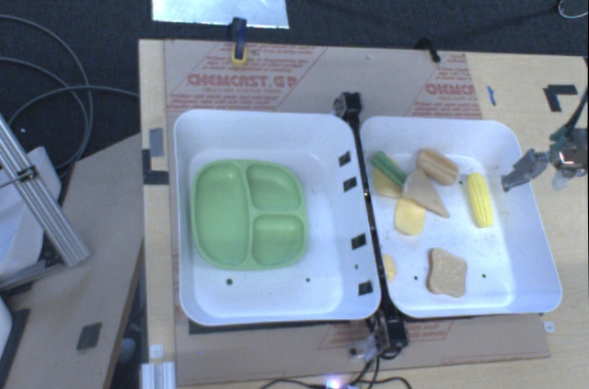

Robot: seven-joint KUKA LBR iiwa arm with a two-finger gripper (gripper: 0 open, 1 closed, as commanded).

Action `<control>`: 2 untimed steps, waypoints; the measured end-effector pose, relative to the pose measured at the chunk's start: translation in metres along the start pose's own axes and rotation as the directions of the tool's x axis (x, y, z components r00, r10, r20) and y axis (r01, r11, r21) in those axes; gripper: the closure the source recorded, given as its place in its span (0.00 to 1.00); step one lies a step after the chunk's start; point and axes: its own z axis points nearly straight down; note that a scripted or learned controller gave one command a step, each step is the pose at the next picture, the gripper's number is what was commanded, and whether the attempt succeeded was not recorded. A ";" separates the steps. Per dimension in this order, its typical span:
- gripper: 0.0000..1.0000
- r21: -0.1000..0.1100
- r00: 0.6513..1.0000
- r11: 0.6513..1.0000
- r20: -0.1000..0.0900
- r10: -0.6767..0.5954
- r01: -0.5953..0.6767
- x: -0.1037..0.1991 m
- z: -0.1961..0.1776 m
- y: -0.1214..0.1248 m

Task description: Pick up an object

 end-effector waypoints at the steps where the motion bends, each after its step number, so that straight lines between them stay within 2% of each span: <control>1: 0.00 0.013 1.000 1.000 -0.005 0.005 -0.005 -0.007 0.133 -0.037; 2: 0.00 -0.004 1.000 1.000 0.000 -0.007 0.007 0.028 0.202 0.050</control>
